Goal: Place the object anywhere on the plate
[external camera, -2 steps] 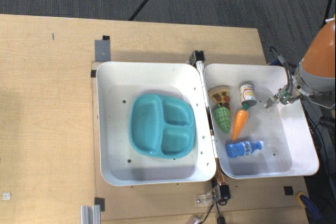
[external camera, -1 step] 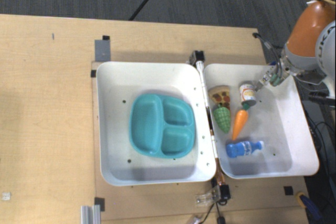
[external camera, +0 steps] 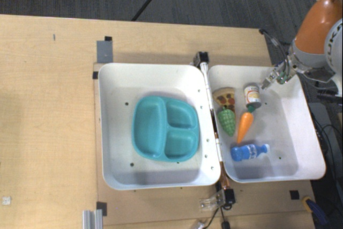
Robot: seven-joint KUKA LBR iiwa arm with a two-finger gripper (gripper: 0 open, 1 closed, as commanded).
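The gripper (external camera: 270,79) hangs over the right shallow white bin (external camera: 300,110)'s far edge; whether its fingers are parted I cannot tell. Nearest it stands a small round can (external camera: 252,95), beside an orange toy carrot (external camera: 244,126). The can looks light, rigid and smooth, so it is best pinched across its sides. The teal divided plate (external camera: 165,128) waits in the left bin (external camera: 115,115).

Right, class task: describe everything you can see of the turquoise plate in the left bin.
The turquoise plate looks like smooth moulded plastic, a rounded rectangle split by raised ridges into three compartments: one large on the view's left, two smaller on the right. It lies flat near the middle of the left bin, nothing on it, with white floor showing all round.
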